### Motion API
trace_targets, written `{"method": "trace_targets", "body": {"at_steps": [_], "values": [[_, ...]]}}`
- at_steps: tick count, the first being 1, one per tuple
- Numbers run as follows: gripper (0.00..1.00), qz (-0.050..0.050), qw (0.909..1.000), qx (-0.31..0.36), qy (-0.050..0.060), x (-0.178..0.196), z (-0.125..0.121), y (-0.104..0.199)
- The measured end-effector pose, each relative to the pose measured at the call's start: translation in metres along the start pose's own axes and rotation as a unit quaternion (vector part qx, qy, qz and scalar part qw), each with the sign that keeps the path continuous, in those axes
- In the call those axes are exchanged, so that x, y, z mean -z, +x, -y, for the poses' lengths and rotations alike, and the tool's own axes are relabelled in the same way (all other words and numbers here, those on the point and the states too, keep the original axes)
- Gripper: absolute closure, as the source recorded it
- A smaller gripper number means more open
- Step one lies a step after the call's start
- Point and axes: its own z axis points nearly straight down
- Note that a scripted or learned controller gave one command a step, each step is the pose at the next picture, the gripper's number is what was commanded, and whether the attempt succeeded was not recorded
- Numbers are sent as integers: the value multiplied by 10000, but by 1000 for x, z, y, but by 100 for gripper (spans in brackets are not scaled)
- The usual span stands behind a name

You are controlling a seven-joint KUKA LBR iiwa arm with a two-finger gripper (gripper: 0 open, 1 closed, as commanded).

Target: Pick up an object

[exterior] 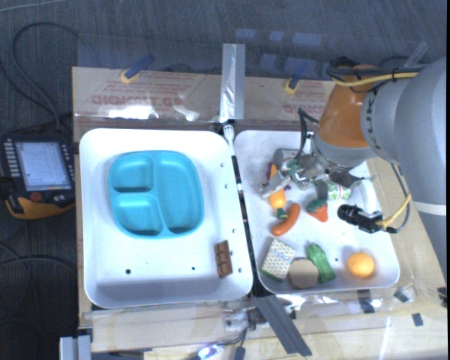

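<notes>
Down at the near rim of the right white bin (390, 280), the loose pieces lie in a row: a pale checkered wafer-like block (277, 259), a tan rounded lump (303, 273) touching it, a dark green pickle-shaped piece (319, 262) leaning on that lump, and an orange ball (360, 265) set apart toward the corner. That ball looks the easiest pick (free on all sides, nothing leaning on it), though a round thing may roll out of a hasty pinch.

Further in, a red-orange sausage-shaped piece (286, 220) lies aslant, with a small orange and red carrot-like piece (319, 211) just beside it and a small yellow-orange bit (277, 199) near the bin's left wall. These sit close together, so a descent here should centre on one piece and line the grip across its narrow width, not along it.

Above them the grey arm's end effector (306, 169) hangs low over the cluttered middle of the bin; whether it is spread or pressed together I cannot tell, and nothing shows clearly pinched in it. A green and white wrapped item (337, 193) lies just to its side.

The left white bin (94, 223) holds a blue divided plastic plate (156, 193) and a small brown chocolate-like bar (223, 259) by its right wall, well apart from the arm. Both bins rest on the table (97, 88).
</notes>
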Motion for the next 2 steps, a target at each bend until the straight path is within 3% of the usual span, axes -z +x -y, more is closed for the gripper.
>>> {"method": "trace_targets", "body": {"at_steps": [1,2], "values": [[100,-14,10000,-2,4,8,-1,1],[100,-5,10000,96,4,110,-22,28]]}}
